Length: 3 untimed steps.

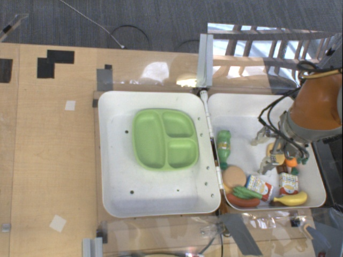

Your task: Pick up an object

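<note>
Toy food cluster (257,189): right bin (241,111), near corner, right of green divided plate (164,138). Gripper (276,157) above cluster; claw state: cannot tell. Risk: crowded items, pinch may slip or catch two.

- The room was brightly and evenly lit from overhead.
- Glare flared off the clear panel (161,71) behind the left bin (115,197).
- White patches burned out on the metal rack (268,44) at the upper right.
- Shadows stayed soft under the green plate (163,139).
- Small toys looked slightly blurred.
</note>
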Each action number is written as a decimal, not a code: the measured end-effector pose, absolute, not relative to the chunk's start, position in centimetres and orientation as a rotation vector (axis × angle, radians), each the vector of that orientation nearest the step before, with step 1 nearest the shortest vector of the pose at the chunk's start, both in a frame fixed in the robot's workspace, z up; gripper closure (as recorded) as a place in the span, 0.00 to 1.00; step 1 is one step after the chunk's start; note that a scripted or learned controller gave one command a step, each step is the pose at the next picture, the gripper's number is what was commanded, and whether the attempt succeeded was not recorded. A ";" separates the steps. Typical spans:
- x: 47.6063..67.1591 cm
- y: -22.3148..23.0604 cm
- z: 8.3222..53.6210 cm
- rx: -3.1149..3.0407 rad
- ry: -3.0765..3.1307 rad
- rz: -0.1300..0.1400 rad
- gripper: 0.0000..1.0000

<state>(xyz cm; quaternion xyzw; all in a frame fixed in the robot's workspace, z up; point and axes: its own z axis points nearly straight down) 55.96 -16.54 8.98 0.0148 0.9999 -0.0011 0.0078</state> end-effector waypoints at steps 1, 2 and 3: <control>56.5 -16.5 10.5 0.041 3.109 -0.007 1.00; 59.2 -18.8 16.3 -0.630 3.064 -0.007 1.00; 59.1 -18.7 16.1 -0.631 3.067 -0.004 0.00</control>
